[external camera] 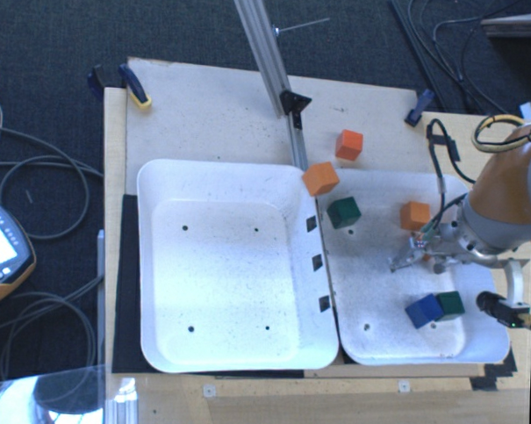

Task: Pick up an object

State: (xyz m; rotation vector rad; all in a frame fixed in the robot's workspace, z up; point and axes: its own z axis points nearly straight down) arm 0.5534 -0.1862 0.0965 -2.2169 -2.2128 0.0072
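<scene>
Both bins (159, 246) were white with dark speckles. Three blocks (349, 144) were orange, two cubes (343, 212) dark green, one block (423, 310) blue. The worktop (208, 108) was pale beige; the arm's band (505, 186) was orange.

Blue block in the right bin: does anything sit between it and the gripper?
Nothing visible does. The blue block lies below the gripper with bare bin floor between them. The dark green block touches its right side, which could crowd a grasp.

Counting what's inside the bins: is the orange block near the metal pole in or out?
Out. That orange block sits on the bench board beyond the right bin's rim.
</scene>
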